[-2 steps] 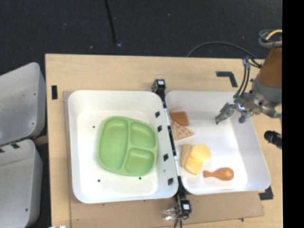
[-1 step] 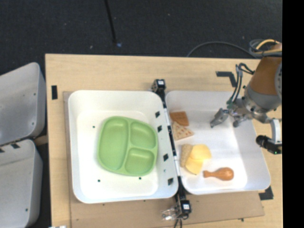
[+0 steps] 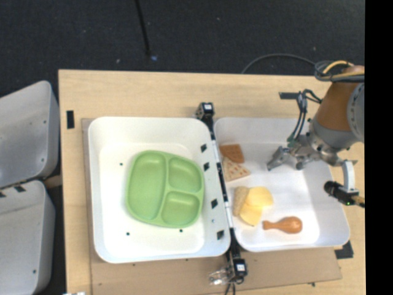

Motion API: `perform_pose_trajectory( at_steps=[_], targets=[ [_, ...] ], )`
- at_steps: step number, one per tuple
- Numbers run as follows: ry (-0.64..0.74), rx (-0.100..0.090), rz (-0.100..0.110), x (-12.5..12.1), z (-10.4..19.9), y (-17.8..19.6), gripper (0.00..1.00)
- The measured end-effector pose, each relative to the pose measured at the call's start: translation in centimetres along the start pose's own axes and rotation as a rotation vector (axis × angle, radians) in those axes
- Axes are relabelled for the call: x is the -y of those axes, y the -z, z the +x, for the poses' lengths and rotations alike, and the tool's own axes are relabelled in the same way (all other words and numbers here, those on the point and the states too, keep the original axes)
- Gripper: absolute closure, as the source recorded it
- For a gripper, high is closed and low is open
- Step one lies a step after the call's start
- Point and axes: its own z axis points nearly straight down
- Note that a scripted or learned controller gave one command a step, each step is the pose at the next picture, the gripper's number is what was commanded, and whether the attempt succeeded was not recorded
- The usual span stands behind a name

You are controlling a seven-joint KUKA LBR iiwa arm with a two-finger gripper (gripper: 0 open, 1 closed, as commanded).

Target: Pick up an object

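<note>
While my jaws [image 3: 287,158] hover spread and empty near the right bin's [image 3: 270,246] back edge, nothing is picked yet.

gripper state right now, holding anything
Gripper: open, holding nothing, above the right bin.

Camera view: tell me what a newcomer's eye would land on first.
The green divided tray in the middle of the left bin stands out most. In the right bin, toast slices lie along the left wall, with a yellow piece and a brown drumstick nearer the front. The end effector hovers over that bin's far part.
</note>
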Motion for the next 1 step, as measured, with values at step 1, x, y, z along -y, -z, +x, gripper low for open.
perform_pose_trajectory(
  at_steps=[1],
  targets=[
    [0.001, 0.002, -0.007, -0.16, -0.12, 1.37, 1.00]
  ],
)
